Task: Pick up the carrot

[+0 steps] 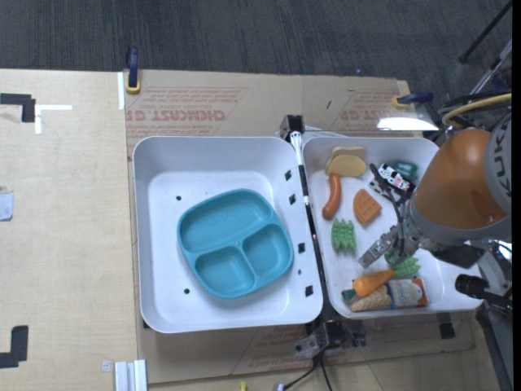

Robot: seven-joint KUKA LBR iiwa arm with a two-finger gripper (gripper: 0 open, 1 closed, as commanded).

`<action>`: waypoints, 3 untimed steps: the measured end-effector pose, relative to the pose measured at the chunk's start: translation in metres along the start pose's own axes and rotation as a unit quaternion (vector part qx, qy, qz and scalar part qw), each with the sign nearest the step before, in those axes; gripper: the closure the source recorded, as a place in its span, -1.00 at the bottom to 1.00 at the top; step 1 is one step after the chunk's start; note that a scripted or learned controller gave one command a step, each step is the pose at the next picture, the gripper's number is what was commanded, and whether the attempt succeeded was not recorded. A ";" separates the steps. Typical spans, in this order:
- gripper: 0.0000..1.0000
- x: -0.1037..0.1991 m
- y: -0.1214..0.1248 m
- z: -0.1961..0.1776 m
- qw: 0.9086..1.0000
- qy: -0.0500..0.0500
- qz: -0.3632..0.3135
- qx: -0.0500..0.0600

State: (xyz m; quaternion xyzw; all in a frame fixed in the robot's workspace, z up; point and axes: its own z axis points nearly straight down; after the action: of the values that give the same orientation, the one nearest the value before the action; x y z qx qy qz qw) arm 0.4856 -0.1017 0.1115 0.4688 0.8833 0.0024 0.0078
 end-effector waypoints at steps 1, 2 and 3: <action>-1.00 0.000 0.000 0.000 1.000 0.000 0.000 0.000; -1.00 0.005 -0.005 0.019 0.998 0.006 -0.066 0.005; 1.00 0.003 -0.003 0.010 0.998 0.004 -0.064 0.003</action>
State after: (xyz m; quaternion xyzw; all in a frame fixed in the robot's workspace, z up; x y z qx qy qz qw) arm 0.4814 -0.1011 0.1014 0.4115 0.9114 0.0010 0.0031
